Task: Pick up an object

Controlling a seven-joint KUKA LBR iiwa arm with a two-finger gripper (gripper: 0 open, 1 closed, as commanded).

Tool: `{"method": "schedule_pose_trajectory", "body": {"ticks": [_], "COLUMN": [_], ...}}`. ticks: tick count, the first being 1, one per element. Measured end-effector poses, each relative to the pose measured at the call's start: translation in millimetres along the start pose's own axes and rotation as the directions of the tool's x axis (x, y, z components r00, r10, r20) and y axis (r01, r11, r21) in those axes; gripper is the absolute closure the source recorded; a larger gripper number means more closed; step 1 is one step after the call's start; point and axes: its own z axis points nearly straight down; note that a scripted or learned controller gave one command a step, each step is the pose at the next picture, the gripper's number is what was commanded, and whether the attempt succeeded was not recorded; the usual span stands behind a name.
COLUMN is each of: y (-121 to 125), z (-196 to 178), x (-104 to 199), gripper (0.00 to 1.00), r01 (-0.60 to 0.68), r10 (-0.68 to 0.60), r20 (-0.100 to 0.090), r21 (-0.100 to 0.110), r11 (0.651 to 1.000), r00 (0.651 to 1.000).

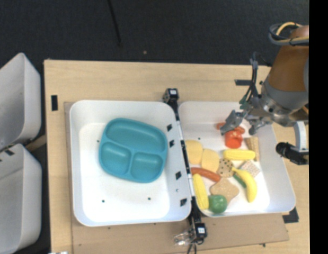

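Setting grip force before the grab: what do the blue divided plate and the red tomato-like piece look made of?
The blue three-compartment plate looks like moulded plastic: uniform colour, soft sheen, rounded ridges. The small red tomato-like piece in the right white bin seems to be smooth toy plastic, evenly coloured; foam or rubber can't be ruled out.

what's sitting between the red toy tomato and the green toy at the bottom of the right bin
In the camera view, between the red tomato and green toy lie a yellow piece, a dotted cracker and a toast slice.

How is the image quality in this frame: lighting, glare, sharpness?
Camera view: even, soft lighting with faint shadows; the white bins look bright, without hard glare; the blue tray is reasonably sharp; the tool and the small food items are soft and low-resolution.
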Motion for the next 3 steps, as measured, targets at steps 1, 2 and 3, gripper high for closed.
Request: {"method": "schedule_pose_trajectory", "body": {"ticks": [1,2,3], "y": [2,-2,-8], "z": [-4,43,102], "x": [0,-4,2], "gripper": [0.0,0.0,0.0], "r01": [0.002,-0.001,-0.002], "r10": [-0.002,0.001,0.002], "r20": [0.002,0.001,0.002], "r21": [-0.007,-0.003,-0.007], "r11": [1.0,1.0,1.0], "r00": [1.0,1.0,1.0]}}
